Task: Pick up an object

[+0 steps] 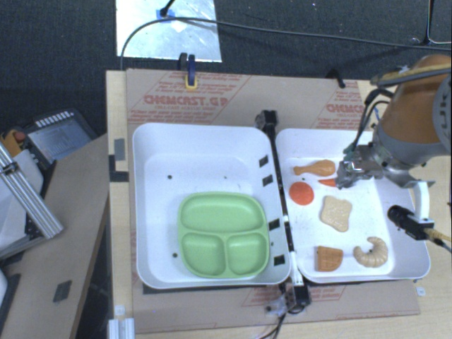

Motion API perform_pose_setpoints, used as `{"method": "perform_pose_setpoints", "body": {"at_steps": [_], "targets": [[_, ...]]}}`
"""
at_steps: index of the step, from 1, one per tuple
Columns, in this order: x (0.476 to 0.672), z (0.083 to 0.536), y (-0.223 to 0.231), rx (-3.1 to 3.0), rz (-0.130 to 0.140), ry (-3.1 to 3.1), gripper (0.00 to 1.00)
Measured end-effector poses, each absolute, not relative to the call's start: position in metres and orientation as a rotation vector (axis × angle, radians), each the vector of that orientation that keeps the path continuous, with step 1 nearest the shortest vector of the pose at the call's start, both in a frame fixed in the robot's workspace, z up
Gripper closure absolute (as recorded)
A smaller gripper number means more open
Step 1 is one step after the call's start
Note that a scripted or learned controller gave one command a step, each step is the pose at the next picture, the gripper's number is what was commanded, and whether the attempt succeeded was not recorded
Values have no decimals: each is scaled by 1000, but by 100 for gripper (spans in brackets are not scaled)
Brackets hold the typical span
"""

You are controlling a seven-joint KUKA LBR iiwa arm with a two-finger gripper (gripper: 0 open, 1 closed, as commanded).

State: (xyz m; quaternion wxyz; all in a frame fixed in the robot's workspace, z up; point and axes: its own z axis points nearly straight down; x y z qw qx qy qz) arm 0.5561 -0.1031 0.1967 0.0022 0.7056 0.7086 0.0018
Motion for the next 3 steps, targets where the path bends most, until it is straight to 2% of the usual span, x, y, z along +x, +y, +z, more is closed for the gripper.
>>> {"method": "perform_pose_setpoints", "body": {"at_steps": [1,3], "targets": [[558,251,-103,2212,7,2222,100],[557,242,-2,2212,3,2232,100]]}}
